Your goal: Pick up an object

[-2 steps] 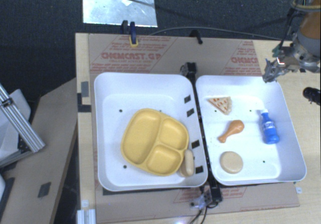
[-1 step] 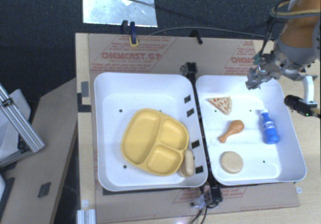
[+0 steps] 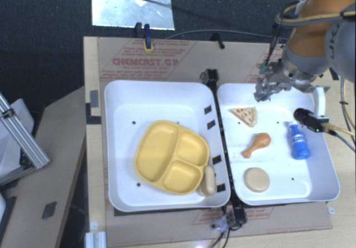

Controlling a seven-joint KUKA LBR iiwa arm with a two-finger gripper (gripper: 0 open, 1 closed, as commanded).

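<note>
From my station I see the arm (image 3: 311, 46) reaching in from the right, and its jaws hang over the far left corner of the right bin (image 3: 320, 183), a little above the bin floor. They are small and dark from this angle, so I cannot tell if they are spread or pressed together, and I see nothing between them. The things I could pick lie in both bins. In the right bin, the closest to the jaws is a pizza wedge (image 3: 245, 114), just near of them and a little to the left. Nearer to me than the wedge lies a chicken drumstick (image 3: 257, 144), slanted, with its thick end to the right. A blue bottle (image 3: 298, 141) lies to the right of the drumstick, well apart from it. A round beige disc (image 3: 257, 179) lies at the near side of this bin. In the left bin (image 3: 119, 130) a yellow divided tray (image 3: 172, 157) lies flat, and a small beige roll (image 3: 208, 180) touches its near right corner. Both bins sit side by side on the bench (image 3: 67, 130).
</note>
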